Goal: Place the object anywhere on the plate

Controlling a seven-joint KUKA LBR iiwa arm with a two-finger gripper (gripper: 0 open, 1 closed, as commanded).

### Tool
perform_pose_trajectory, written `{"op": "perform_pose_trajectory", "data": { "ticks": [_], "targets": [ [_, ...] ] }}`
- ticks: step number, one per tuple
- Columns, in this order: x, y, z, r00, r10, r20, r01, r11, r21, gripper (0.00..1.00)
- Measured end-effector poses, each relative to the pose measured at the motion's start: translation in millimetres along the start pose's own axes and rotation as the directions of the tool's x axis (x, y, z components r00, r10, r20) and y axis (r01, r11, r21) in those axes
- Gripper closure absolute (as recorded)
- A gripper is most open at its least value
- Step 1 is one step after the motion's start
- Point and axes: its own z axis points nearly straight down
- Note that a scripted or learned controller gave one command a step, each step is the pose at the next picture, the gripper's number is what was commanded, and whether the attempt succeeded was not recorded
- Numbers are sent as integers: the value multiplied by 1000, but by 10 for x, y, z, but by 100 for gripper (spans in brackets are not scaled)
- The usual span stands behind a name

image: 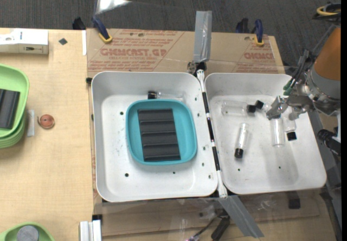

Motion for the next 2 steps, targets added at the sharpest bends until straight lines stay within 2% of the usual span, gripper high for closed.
{"op": "perform_pose_trajectory", "data": {
  "ticks": [1,2],
  "targets": [
    [490,-67,-154,997,-82,0,82,997,1,100],
    [1100,-32,-31,984,-179,-1,179,984,2,100]
  ]
}}
